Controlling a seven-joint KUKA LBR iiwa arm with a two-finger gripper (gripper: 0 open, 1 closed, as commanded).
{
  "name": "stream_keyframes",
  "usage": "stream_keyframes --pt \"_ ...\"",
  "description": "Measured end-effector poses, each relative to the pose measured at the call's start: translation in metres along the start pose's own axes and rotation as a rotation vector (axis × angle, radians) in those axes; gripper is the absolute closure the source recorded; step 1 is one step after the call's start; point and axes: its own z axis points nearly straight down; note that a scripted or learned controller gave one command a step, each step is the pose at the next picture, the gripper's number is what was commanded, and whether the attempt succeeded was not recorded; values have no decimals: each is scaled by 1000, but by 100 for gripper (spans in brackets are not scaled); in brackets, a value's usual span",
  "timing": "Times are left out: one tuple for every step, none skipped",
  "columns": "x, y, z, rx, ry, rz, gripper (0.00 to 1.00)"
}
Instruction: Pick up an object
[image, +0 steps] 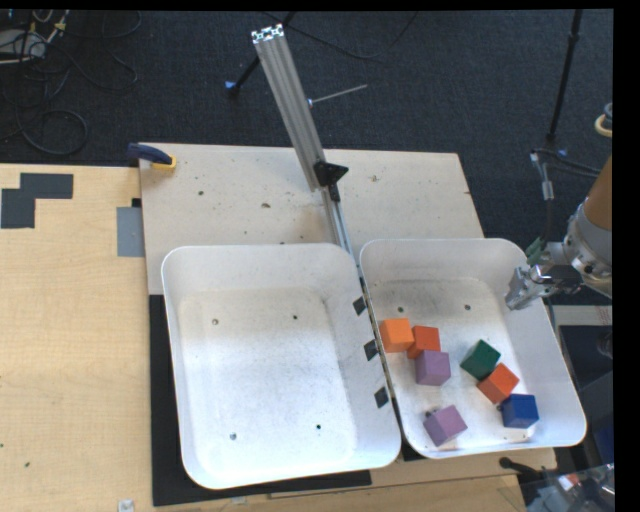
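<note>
Bins: two shallow white trays with rounded corners, side by side on the bench; left bin (190, 300) shows a scuffed, grey-smudged floor with a few small dark dots; right bin (440, 262) has a similar smudge near its upper middle
Divider: small black clips (370, 349) sit along the seam where the two bins meet
Blocks: seven small cubes, matte and hard-edged, all in the right bin's lower half
Orange cube (396, 333): nearest the seam, touching the red-orange cube (426, 340) on its right
Purple cube (432, 367): just below that pair, touching the red-orange one
Green cube (481, 358): dark, turned at an angle, just above a second orange-red cube (498, 382)
Blue cube (519, 409): by the bin's lower right rim, just under the orange-red cube
Second purple cube (444, 424): alone near the bottom rim, tilted
Gripper (523, 287): metallic grey, at the right bin's upper right rim, well apart from every cube; nothing visible between its fingers, and I cannot tell whether they are apart or together
Arm: grey wrist with an orange band (600, 203) at the view's right edge
Bench: pale speckled board (250, 195) under the bins, light wood surface (70, 350) to the left
Rail: ribbed aluminium bar (290, 95) slanting up from the seam, with a black bracket (329, 175)
</note>
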Motion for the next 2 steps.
stream_keyframes --pt "54 1 -9 3 4 -5 100" --pt "98 5 -10 5 4 -4 100"
